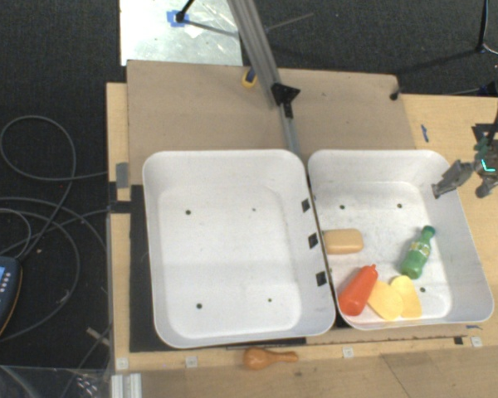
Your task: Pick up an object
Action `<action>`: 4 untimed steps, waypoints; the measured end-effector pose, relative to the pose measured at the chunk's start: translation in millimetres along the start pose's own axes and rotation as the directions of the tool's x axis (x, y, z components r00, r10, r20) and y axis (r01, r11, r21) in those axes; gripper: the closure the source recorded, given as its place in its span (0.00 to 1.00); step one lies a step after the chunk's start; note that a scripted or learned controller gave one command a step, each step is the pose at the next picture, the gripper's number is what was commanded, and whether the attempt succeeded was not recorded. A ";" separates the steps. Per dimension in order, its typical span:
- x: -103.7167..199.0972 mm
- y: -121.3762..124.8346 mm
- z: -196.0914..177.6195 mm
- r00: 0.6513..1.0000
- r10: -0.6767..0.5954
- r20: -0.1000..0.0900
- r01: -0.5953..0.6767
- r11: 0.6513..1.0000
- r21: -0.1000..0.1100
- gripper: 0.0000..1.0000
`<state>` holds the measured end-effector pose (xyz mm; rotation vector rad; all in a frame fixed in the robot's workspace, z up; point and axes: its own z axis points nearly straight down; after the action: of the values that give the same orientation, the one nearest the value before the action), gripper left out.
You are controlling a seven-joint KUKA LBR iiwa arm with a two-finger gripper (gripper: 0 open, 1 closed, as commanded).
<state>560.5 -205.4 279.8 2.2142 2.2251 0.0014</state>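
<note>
Two shallow white bins sit side by side on the tabletop [199, 106]. The left bin [228, 247] offers a wide flat floor with low rounded walls. The right bin [382, 181] has its far half open, while all its contents crowd the near half.

The pincer [466, 179] hangs at the right bin's far right rim, over the edge rather than over the floor, well apart from every object. Its two fingers spread apart in a wide stance with nothing between them.

A tan, rounded block [343, 241] lies near the bin's left wall, by the divider. A red bottle [358, 289] lies tilted at the near left corner, its lower end close to the wall. Just beside it rest yellow pieces [396, 298], touching or overlapping each other; their exact shapes are hard to make out. A green bottle [417, 254] with a lighter cap lies slanted above them, near the right wall, its base almost against the yellow pieces.

A small orange-brown object [269, 356] lies on the tabletop in front of the bins. A grey pole [257, 44] slants across the far side.

The arm is mostly cut off at the right edge, and the pincer's upper parts are blurred.
</note>
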 end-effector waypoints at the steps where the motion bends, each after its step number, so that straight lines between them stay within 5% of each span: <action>1: -3.7 -1.4 61.8 1.000 0.005 -0.002 -0.005 1.000 0.006 0.00; 3: 0.7 1.5 162.6 1.000 0.004 -0.002 -0.004 1.000 0.005 0.00; 4: -0.2 3.3 149.0 1.000 0.004 0.000 -0.004 1.000 -0.001 1.00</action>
<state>564.1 -205.7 130.9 2.2181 2.2196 0.0027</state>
